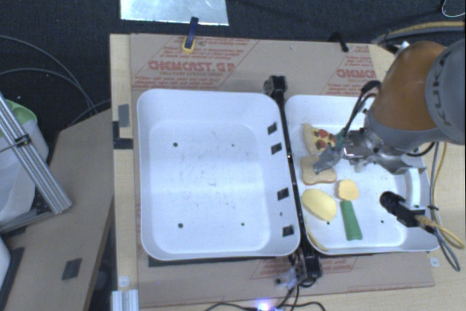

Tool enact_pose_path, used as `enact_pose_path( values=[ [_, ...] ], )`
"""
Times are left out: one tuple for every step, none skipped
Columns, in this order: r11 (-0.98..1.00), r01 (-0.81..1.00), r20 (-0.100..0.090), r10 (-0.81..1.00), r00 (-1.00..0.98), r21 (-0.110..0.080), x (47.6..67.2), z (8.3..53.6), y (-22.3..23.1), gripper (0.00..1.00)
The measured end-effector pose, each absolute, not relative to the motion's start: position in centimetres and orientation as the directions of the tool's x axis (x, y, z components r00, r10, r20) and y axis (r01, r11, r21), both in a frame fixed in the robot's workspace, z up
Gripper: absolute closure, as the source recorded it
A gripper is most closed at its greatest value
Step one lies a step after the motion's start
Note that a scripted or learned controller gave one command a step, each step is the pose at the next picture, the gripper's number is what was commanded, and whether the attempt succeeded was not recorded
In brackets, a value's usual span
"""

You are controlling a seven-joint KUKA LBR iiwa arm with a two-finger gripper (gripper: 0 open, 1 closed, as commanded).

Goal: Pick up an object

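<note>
The right bin [331, 100] holds several toy foods. A pizza slice [317, 134] lies near its left wall, with a tan toast piece [315, 174] just below it. Closer to the front are a yellow oval piece [320, 205], a small yellow piece [348, 190] and a green stick [352, 220]. My gripper [328, 158] hangs low over the top edge of the toast piece, between it and the pizza slice. The wrist hides part of both. I see nothing lifted off the bin floor.
The left bin [211, 101] stands beside the right one, with a black divider strip [287, 156] between them. The grey and orange arm [415, 102] covers the right bin's upper right. A black fitting [397, 206] with a yellow cable sits at its right wall.
</note>
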State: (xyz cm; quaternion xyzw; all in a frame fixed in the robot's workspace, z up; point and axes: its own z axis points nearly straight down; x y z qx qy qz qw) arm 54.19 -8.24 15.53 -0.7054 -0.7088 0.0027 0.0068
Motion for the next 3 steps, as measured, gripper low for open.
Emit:
enact_pose_path(
  values=[
    [0.006,1.000,0.003,1.000,-0.006,-0.001,48.5,18.5,-4.7,0.00],
    [0.003,1.000,-0.003,1.000,-0.003,0.022,48.9,35.0,-7.5,0.00],
    [0.003,1.000,0.003,1.000,-0.003,-0.014,48.4,17.6,-4.9,0.00]
  ],
)
